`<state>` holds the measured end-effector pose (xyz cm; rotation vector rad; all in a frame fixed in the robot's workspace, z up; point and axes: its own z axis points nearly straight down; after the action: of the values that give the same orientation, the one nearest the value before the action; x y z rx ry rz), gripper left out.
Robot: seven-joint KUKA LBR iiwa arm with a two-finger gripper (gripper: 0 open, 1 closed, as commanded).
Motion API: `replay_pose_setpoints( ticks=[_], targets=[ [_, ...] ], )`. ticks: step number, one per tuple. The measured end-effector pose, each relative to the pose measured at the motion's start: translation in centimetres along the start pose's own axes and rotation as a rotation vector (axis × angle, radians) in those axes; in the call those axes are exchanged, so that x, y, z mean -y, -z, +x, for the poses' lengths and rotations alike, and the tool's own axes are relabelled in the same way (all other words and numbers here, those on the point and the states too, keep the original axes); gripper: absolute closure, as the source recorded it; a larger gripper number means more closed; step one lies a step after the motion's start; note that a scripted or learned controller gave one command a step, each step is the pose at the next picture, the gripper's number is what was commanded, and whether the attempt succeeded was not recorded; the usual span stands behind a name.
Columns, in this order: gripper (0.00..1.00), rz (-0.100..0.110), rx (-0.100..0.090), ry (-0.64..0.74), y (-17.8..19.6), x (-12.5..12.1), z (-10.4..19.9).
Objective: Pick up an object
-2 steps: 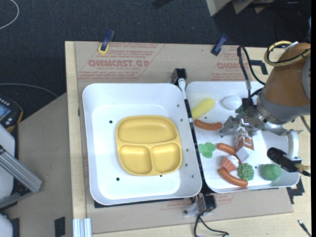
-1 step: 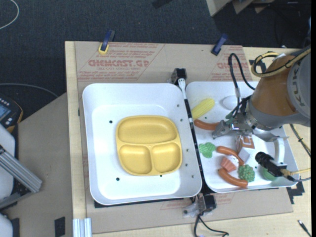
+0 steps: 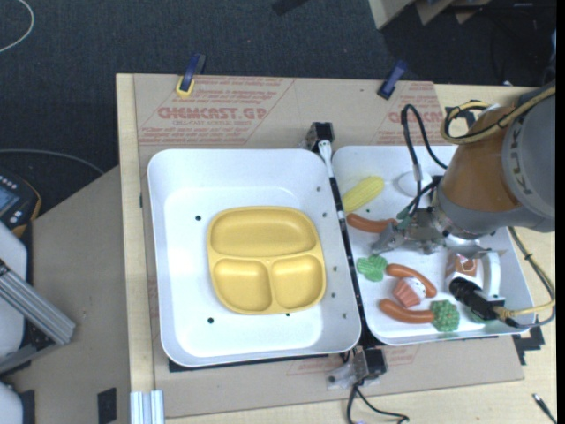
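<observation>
My gripper is low in the right bin, near its middle, reaching in from the right. Its tip is next to the right end of a red-orange sausage; whether it touches the sausage I cannot tell. A yellow corn cob lies just above that. Below the gripper are a green broccoli piece, a curved orange sausage, a small pink-orange chunk, another sausage and a green leafy piece.
The left bin holds a yellow three-part plate. The rims of the two bins meet at a narrow divider. The arm's bulky orange and grey wrist covers the right part of the right bin.
</observation>
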<state>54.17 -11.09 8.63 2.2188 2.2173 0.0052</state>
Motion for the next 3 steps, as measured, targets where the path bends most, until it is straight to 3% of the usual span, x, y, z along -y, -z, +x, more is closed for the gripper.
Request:
replay_pose_setpoints(
  ticks=[1, 3],
  targets=[
    [1.00, -0.003, 0.001, -0.002, 1.1, 0.0, 0.0],
    [1.00, 0.000, 0.001, 0.002, 10.7, 0.9, 0.5]
  ],
)
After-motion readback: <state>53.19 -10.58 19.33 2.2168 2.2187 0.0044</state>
